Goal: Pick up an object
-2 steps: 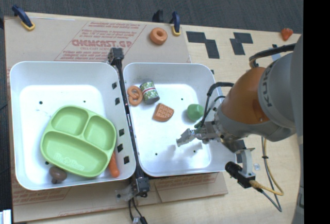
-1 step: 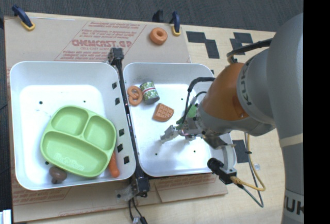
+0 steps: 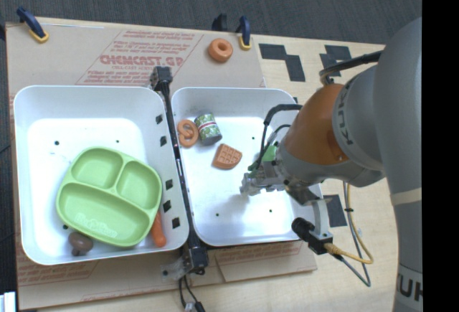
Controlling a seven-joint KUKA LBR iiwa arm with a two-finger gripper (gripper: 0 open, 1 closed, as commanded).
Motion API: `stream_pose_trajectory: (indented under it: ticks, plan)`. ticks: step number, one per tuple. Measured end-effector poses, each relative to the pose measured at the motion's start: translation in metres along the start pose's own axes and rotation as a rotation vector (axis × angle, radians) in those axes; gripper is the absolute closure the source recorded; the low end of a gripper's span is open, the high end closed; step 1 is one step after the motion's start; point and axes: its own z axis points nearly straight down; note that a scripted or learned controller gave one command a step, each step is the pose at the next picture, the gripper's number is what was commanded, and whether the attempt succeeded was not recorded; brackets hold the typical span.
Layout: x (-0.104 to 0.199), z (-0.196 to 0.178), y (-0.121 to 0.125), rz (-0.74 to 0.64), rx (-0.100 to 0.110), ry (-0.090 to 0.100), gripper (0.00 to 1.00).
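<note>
We logged two white bins side by side on the bench. The arm (image 3: 358, 131) reached in from the right, its orange band above the wrist, and hung over the right half of the right bin (image 3: 215, 224). The gripper (image 3: 252, 184) sat low near that bin's middle-right floor. We could not tell its state; the wrist hid too much of it. Nothing showed in its grasp. A bit of green (image 3: 269, 153) peeked out just beside the wrist; we could not identify it.

In the right bin, three small objects lay in the far-left part, well apart from the gripper. A pretzel (image 3: 187, 132) lay against the left wall. A green can (image 3: 209, 128) lay just right of it, close enough that we could not tell whether they touched. A waffle (image 3: 228, 157) lay nearer and to the right, apart from both, and closest to the gripper.

In the left bin (image 3: 43, 124), a green plate (image 3: 109, 196) with three compartments took up the near-right floor. A brown lump (image 3: 80, 242) rested at its near-left edge. A carrot (image 3: 158, 231) lay at its near-right edge, against the bin wall.

Outside the bins, a donut (image 3: 221, 50) sat on the cardboard (image 3: 143, 59) at the far side, near a blue clamp (image 3: 244, 31). Another clamp (image 3: 32, 24) gripped the far-left corner. A yellow cable (image 3: 351, 257) trailed at the near right.
</note>
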Motion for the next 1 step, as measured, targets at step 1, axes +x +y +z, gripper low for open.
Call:
stream_pose_trajectory:
  ticks: [1]
  plan:
    - [0.0, 0.0, -0.0001, -0.002, 0.0, -0.001, 0.0]
